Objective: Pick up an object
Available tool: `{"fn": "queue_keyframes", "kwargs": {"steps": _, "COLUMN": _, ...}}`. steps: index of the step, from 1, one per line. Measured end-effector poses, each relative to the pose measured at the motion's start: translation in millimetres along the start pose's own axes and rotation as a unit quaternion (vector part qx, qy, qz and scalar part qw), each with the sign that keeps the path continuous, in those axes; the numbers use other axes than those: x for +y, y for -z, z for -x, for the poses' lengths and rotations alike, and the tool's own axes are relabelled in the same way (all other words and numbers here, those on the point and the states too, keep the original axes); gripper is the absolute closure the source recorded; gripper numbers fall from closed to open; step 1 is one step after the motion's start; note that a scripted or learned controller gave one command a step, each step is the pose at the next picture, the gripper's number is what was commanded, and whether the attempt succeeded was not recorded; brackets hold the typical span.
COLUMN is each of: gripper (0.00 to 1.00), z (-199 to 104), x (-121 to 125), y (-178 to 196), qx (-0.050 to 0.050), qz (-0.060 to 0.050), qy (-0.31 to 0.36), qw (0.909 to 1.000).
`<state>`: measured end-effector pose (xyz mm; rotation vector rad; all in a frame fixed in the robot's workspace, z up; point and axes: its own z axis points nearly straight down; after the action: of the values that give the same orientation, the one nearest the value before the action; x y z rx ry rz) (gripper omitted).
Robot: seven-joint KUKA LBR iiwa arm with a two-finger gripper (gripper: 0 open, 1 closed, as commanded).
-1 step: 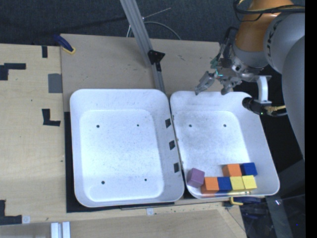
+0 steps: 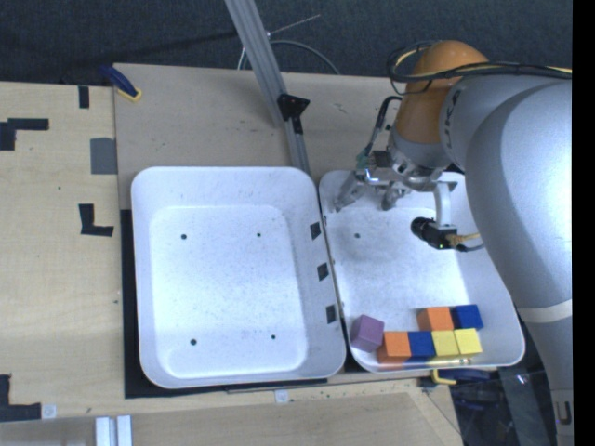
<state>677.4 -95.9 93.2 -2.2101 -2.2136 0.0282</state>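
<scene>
Several small blocks lie along the near edge of the right bin: a purple cube, an orange block, a blue block, two yellow blocks, and behind them another orange block and another blue block. My gripper hovers over the far left corner of that bin, well away from the blocks. Its fingers are spread open with nothing between them.
The left bin sits beside the right one. A slanted metal bar with a black clamp runs down to the gap between the bins. The big grey arm covers the right side.
</scene>
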Motion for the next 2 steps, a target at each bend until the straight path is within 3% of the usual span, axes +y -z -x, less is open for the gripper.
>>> {"fn": "queue_keyframes", "kwargs": {"steps": 1, "gripper": 0.00, "z": -13, "x": -22, "y": 104, "qx": 0.001, "qz": 0.014, "qy": 0.000, "qw": 0.9999}}
{"fn": "queue_keyframes", "kwargs": {"steps": 2, "gripper": 0.00, "z": -34, "x": -39, "y": 98, "qx": 0.002, "qz": 0.010, "qy": 0.000, "qw": 1.0000}}
